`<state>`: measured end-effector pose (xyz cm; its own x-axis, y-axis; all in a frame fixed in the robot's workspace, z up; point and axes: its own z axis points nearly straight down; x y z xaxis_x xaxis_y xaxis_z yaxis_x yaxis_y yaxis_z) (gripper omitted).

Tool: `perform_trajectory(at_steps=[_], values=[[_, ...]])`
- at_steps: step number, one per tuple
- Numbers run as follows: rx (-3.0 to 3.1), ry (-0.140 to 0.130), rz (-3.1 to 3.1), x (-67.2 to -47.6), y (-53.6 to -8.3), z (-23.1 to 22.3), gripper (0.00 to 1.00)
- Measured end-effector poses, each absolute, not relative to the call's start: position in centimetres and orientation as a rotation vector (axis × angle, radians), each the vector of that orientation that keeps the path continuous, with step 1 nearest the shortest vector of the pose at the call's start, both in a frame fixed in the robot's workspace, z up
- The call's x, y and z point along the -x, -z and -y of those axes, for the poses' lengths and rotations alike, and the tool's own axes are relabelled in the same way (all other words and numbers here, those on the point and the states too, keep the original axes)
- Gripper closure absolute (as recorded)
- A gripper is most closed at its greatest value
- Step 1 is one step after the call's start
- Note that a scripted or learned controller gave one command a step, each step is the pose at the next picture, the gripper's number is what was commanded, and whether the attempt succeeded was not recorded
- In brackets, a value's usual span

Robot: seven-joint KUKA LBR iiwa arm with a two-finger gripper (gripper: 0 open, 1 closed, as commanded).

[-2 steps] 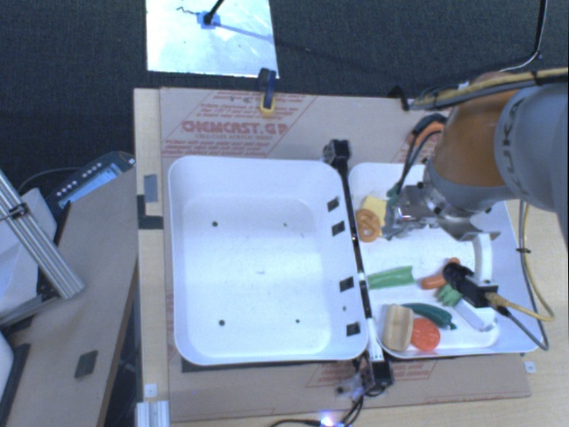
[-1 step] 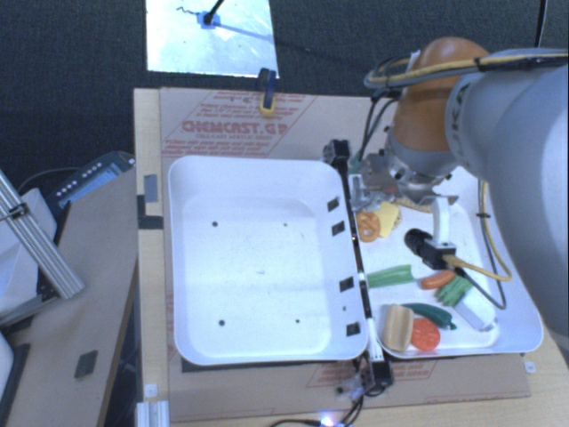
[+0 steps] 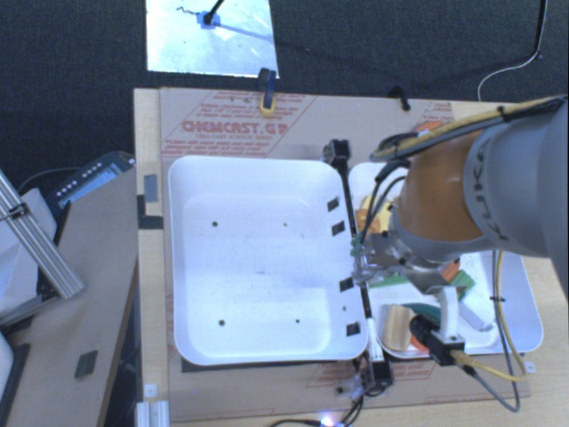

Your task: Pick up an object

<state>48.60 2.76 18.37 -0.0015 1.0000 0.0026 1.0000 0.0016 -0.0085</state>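
The grey arm with its orange band [image 3: 440, 194] reaches over the right bin [image 3: 532, 323] and covers most of it. The gripper [image 3: 372, 270] points down at the bin's left wall, by the divider between the two bins. At the near end of the right bin lies a shiny gold-coloured round object [image 3: 396, 325]. An orange and green item [image 3: 460, 278], a green piece [image 3: 427, 310] and a white object [image 3: 473, 314] lie just right of the gripper. Something yellow [image 3: 365, 210] peeks out from under the arm at the bin's far left.
The left white bin [image 3: 258, 265] sits beside the right one, with black clips [image 3: 339, 228] along the shared edge. Both rest on a cardboard sheet [image 3: 236, 124]. A grey device [image 3: 89, 178] and metal rails [image 3: 36, 247] lie off the bench to the left.
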Motion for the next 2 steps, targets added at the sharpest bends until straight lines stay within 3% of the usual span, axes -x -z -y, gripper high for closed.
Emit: perform_trajectory(at_steps=[1, 2], values=[[2.213, 0.003, 2.230, -50.8, -18.4, -5.7, 1.00], [2.220, 0.029, 2.240, -57.4, -41.5, -10.5, 1.00]])
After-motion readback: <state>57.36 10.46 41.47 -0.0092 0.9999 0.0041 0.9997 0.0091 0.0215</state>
